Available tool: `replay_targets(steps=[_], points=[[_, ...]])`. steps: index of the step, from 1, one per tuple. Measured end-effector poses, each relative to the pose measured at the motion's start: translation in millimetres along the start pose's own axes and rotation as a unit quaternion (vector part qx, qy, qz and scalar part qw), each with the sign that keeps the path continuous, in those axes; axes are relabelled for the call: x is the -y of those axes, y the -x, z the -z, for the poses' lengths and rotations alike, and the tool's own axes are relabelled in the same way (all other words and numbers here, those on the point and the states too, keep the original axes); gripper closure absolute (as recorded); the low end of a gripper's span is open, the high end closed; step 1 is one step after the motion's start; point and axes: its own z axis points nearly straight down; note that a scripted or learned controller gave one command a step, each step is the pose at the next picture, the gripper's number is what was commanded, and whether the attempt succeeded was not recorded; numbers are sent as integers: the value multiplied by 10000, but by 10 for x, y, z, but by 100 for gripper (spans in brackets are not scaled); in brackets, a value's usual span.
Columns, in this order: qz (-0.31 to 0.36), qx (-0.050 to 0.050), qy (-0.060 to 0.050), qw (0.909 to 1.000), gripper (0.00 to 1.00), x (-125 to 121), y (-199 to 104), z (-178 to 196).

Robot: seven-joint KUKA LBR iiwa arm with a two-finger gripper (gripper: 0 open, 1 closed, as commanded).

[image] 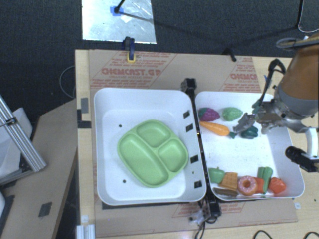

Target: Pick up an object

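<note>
The right bin (pixel 239 156) holds toy foods. A purple piece (pixel 209 114) and a light green piece (pixel 232 113) lie at its far side. An orange carrot (pixel 215 129) lies just in front of them. A small teal piece (pixel 250 132) sits to the carrot's right. My gripper (pixel 245 123) hangs low over the teal piece, at its upper left edge; whether it touches the piece is unclear. Along the near wall lie a green pepper (pixel 217 175), a tan block (pixel 230 179), a pink donut (pixel 246 184), a green stalk (pixel 264 173) and a red-orange piece (pixel 277 185).
The left bin (pixel 107 183) bears a green divided plate (pixel 152 153). A black divider with clips (pixel 194 133) runs between the bins. The grey arm (pixel 299 88) covers the right bin's far right corner. A blue and yellow clamp (pixel 130 49) sits on the bench's far edge.
</note>
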Motion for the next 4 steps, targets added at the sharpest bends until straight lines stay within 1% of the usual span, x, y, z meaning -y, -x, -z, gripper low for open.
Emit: replay_targets(steps=[1,2,3,4], points=[[9,5,42,10000,0,-18,0,40],[-1,-1,23,10000,0,-16,-46,-385],[-1,0,22,10000,0,-89,-56,-833],[-4,-2,13,10000,0,16,-70,-1338]])
